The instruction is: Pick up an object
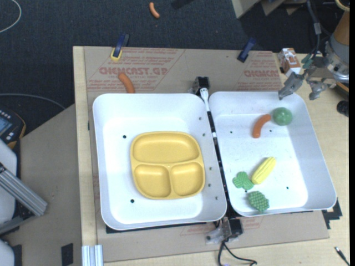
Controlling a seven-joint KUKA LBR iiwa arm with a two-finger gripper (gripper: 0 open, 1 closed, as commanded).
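Green ball (282, 116) sits in the right bin (316, 148), touching the orange sausage (260, 126), corn (263, 170) nearer the front; gripper (302, 87) hovers just behind the ball, fingers spread, empty — nothing picked yet, the grab remains

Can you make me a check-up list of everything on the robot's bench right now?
Surface: brown cardboard board bearing left white bin and right white bin.
Job's things: orange toy sausage, round green ball, yellow toy corn cob, two green toy vegetables, all in the right bin.
Clutter: yellow three-compartment plastic plate in the left bin; another orange sausage on the board.
Grippers: grey two-finger gripper open over the right bin's far corner, holding nothing.
Cables: black wires at the near edge.
Surroundings: dark carpet.
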